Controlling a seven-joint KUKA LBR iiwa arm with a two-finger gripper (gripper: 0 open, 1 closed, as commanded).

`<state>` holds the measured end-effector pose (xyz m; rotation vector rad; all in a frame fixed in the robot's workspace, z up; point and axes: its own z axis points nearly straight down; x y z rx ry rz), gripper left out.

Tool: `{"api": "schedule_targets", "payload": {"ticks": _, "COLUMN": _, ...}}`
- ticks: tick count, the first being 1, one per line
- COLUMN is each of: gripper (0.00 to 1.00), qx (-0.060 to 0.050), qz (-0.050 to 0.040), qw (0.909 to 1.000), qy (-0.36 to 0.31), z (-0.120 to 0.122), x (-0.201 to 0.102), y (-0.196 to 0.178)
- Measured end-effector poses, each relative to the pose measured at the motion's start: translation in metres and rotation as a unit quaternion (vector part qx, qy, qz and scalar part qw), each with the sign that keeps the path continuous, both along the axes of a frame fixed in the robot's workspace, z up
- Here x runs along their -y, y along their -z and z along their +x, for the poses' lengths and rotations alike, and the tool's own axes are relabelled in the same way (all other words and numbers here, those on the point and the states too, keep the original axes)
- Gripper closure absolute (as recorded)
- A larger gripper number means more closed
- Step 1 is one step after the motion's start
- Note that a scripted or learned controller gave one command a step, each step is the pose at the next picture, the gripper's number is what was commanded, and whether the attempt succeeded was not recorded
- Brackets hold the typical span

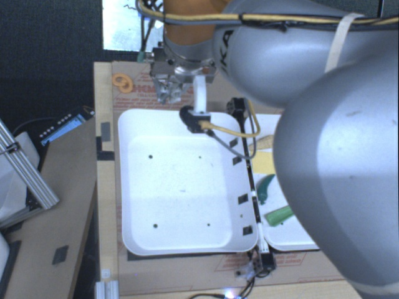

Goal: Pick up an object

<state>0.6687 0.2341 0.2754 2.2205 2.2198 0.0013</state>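
Note:
My gripper point(168, 91) hangs below the orange wrist band, over the bench just beyond the far rim of the left bin point(181, 192). Nothing shows held under it. The right bin point(292, 240) is mostly hidden by my grey arm. In its visible strip lie a yellow object point(264, 162), a dark teal object point(264, 188) and a green object point(278, 215). A small orange ring point(123, 82) lies on the bench, left of the gripper and outside both bins.
A black fitting with a yellow cable point(192, 119) hangs over the left bin's far edge. Black clips point(244, 198) line the divider between the bins. A metal rail point(28, 173) and a blue-striped device point(62, 126) lie off the bench to the left.

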Motion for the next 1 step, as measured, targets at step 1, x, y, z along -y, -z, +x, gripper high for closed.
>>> {"api": "schedule_targets", "payload": {"ticks": 1, "gripper": 1.00, "qx": 0.000, "qz": 0.0001, "qw": 1.0000, "qy": 0.000, "z": -0.0001, "x": -0.0001, "y": 0.0089}}
